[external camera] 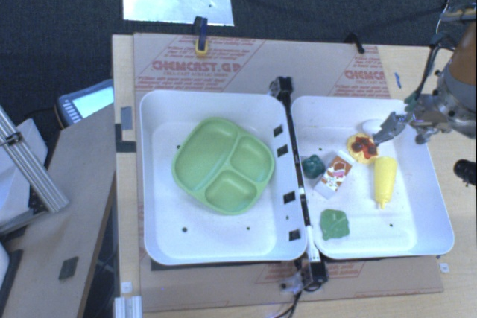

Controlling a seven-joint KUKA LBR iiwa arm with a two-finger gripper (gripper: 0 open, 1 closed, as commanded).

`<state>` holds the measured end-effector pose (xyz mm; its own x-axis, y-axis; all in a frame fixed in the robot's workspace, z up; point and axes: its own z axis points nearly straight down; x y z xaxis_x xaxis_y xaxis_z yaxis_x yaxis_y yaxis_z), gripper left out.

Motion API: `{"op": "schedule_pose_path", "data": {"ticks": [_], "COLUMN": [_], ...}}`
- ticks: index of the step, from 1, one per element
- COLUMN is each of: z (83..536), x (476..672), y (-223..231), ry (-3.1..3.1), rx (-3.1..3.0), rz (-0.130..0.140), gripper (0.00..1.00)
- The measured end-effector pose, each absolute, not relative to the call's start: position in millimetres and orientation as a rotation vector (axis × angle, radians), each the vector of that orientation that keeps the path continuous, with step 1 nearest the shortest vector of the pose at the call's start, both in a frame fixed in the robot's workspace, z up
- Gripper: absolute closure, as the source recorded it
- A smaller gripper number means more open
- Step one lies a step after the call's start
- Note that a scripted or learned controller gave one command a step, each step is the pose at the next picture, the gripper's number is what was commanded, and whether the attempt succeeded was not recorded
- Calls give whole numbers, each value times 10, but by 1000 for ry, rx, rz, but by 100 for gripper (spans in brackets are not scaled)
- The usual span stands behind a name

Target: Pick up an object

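Camera view is looking down on two bins, and starting at the left, the left bin [153,160] is carrying a green tray [223,165], a three-part plate lying flat and slightly turned, well apart from any action, so it is probably just sitting out of play. Moving across the divider [292,167], the right bin [425,234] is holding the loose pieces, spread out with gaps between them, which is giving the arm room to come down on one at a time. Nearest the divider, a dark green lump [312,165] is sitting just beside a small carton [336,173] that is lying tilted; below them a leafy green piece [335,223] is resting alone near the front wall. Further right, a red-and-yellow piece [363,147] is lying next to a white egg-like piece [371,127], and a yellow bottle [384,181] is lying on its side, nozzle toward the front. Now the gripper [387,130] is reaching in from the right at a slant, its tip hanging just above and beside the red-and-yellow piece, which is looking like the likeliest target. Whether the claw is wide or narrow, I cannot tell from this angle, and nothing is visibly caught in it.
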<state>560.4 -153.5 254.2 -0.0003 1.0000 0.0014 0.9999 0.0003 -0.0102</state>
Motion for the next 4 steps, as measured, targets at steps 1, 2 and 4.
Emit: {"op": "schedule_pose_path", "data": {"ticks": [1, 2, 4], "z": [2606, 1980, 1075], "x": [5626, 5614, 5726], "y": [-1531, -1501, -1465], "ry": [-2225, -2221, -2232], "rx": [-2219, -2218, -2225], "rz": [-1, 3, -14], "gripper": [0, 0, 0]}}
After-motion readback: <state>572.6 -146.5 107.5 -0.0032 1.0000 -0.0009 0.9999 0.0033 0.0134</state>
